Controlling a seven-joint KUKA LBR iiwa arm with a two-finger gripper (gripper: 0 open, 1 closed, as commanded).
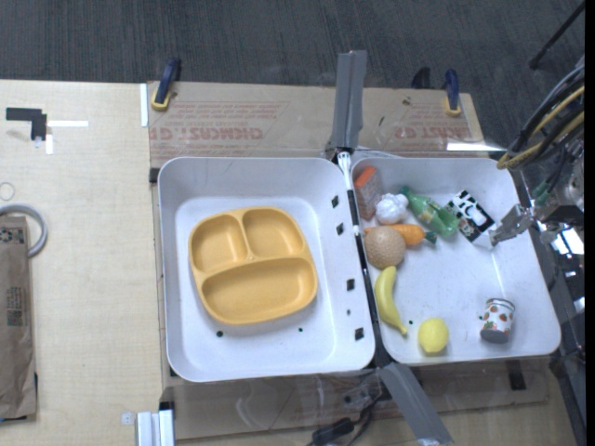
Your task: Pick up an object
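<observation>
Lemon (pixel 432 335) and cup (pixel 497 321) near right bin's front rim (pixel 465 358); open floor mid-bin. Gripper (pixel 513 223) at right wall, aperture indiscernible, just beside black-and-white object (pixel 471 215).

Blue clamps up top, paper bag at the left

Two blue clamps (pixel 167 80) pin cardboard (pixel 246 124) behind the bins; a brown paper bag (pixel 15 323) lies at the bench's left edge, black-and-white marker (pixel 33 124) above it.

Left bin (pixel 177 277): holding a yellow divided plate (pixel 253 265).
Right bin (pixel 521 277): holding a banana (pixel 389 298), lemon (pixel 432 335), small patterned cup (pixel 497 320), round brown fruit (pixel 383 246).
Gripper (pixel 514 223): hanging over the right bin's right rim.
</observation>
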